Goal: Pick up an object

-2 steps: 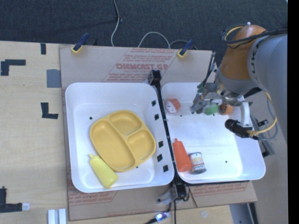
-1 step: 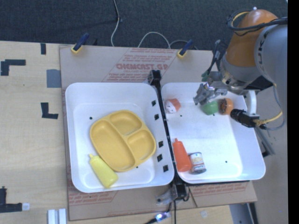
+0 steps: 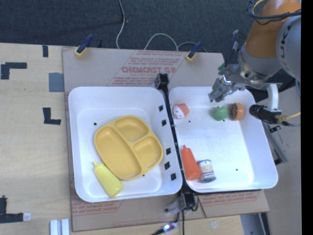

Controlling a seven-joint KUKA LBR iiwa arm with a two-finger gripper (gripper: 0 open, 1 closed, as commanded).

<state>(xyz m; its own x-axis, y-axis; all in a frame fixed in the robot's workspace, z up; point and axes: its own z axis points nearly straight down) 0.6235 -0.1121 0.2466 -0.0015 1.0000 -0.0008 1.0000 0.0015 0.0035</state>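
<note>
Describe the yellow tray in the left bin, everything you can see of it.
The tray is a pale yellow, plastic-looking divided plate with rounded corners. It has three compartments: one long one on its left and two smaller ones on its right. It lies flat, right side up, turned at a slant in the middle of the left bin. Nothing lies in it. A yellow bottle rests against its lower left edge.

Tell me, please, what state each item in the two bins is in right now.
yellow divided tray: flat, left bin
yellow bottle: lying down
orange bottle: lying down
small can: on its side
green and orange toy: resting, untouched
gripper: above right bin, holding nothing
</note>
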